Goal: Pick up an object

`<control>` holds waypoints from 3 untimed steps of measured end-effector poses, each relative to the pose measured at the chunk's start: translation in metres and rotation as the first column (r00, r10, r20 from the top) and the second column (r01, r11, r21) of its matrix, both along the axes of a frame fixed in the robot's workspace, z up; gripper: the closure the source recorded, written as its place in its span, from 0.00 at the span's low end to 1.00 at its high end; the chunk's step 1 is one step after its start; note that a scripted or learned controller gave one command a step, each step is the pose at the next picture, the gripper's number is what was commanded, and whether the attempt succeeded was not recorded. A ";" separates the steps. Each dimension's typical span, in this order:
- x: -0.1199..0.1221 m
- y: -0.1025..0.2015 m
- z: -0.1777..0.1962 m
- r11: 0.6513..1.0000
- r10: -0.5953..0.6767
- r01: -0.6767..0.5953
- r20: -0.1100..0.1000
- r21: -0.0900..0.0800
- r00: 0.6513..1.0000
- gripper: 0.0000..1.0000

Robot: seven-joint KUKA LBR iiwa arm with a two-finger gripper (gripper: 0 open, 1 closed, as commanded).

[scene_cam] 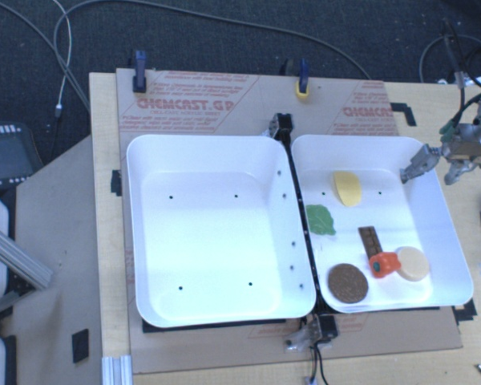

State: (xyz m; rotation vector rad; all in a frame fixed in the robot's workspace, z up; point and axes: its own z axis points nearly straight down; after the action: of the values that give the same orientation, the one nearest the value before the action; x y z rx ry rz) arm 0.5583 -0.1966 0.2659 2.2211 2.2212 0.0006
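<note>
The right bin [445, 223] holds several small things. A yellow piece [347, 188] lies near its back, and a green piece [320, 220] sits by its left wall. A brown bar [369, 241] ends at an orange-red piece [382, 264], which touches a cream round piece [412, 263]. A brown disc [348, 283] rests at the front. My gripper [434, 169] hovers over the bin's back right corner, open, with nothing between its fingers. It is well right of the yellow piece.
The left bin [144, 215] stands beside the right one, their walls meeting in the middle. Two clamps [302, 83] hold the board at the back edge. Cables run across the dark floor behind the bench.
</note>
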 end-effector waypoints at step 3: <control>-0.060 0.076 -0.178 1.000 0.004 -0.004 -0.001 0.001 1.000 0.00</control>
State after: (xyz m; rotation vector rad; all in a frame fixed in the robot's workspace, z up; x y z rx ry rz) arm 0.4979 -0.1201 0.0878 2.2176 2.2270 0.0014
